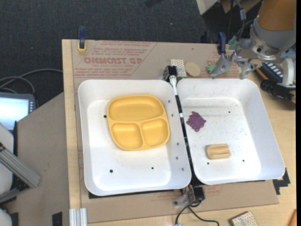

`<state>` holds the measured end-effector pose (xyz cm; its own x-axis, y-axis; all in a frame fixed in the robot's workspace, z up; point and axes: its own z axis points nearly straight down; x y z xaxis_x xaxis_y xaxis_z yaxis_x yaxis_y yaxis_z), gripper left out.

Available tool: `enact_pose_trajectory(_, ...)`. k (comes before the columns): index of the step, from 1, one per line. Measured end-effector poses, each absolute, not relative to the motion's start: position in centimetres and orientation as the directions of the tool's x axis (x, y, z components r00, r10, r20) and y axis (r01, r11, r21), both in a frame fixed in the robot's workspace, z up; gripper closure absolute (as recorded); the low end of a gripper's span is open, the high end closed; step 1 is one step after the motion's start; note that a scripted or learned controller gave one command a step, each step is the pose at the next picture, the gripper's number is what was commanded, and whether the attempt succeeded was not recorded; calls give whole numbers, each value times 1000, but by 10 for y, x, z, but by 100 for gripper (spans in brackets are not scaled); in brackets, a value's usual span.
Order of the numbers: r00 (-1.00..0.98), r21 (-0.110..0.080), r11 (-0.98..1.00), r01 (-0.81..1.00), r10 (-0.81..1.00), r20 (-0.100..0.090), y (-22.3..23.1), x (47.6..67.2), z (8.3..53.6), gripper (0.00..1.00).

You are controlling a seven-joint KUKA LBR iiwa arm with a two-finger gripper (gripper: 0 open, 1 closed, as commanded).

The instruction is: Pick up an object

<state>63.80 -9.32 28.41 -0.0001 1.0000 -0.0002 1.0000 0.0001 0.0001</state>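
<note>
Gripper [233, 65] hangs just past the right bin's [263, 102] far rim — fingers spread apart, nothing between them.
Bread roll [218, 151] lies near that bin's near edge: likely light, soft, squashy — best pinched across its short width. Purple grape bunch [196, 121] toward the left wall; rigid yellow plate [138, 122] in the left bin [94, 164].

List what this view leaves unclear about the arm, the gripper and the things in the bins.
- Arm: cut off by the top and right edges.
- Gripper: too small and cluttered to read its fingers.
- Purple object: too blurred to identify.
- Tan block: its material is unclear.
</note>
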Motion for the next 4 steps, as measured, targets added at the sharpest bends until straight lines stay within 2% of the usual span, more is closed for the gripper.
enact_pose_trajectory(1,8,-19,-8,1000,1000,2,-153,575,128,0)
enact_pose_trajectory(2,2,-7,-2,1000,1000,2,-165,582,81,0)
enact_pose_trajectory(3,-3,-7,3,1000,1000,5,-99,529,100,0)
enact_pose_trajectory(4,1,1,-1,1000,1000,0,-103,532,110,100)
